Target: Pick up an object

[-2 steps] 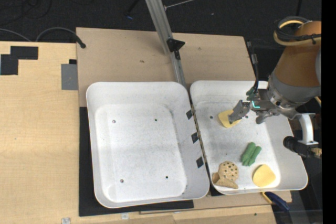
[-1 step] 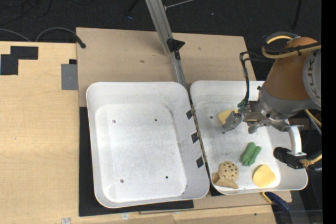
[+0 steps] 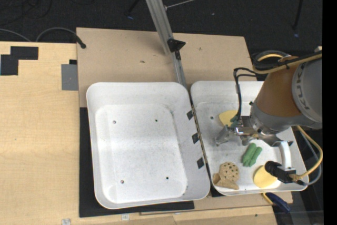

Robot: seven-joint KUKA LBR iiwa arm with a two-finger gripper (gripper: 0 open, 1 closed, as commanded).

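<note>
Worktop (image 3: 31, 129): light wood, tan board beneath two white bins.
Left bin (image 3: 138, 139): white and shallow, at 9 o'clock of the right bin.
Right bin (image 3: 208, 95): holds all objects.
Arm (image 3: 287, 97): enters from 3 o'clock, above the right bin.
Gripper (image 3: 227, 137): low over the bin floor; state of the jaws cannot be told.
Yellow piece (image 3: 227, 116): at 12 o'clock of the gripper.
Green object (image 3: 251, 155): at 4 o'clock of the gripper.
Tan cookie-like object (image 3: 228, 174): at 6 o'clock, near the front wall.
Yellow disc (image 3: 263, 178): at 5 o'clock, front corner.
</note>
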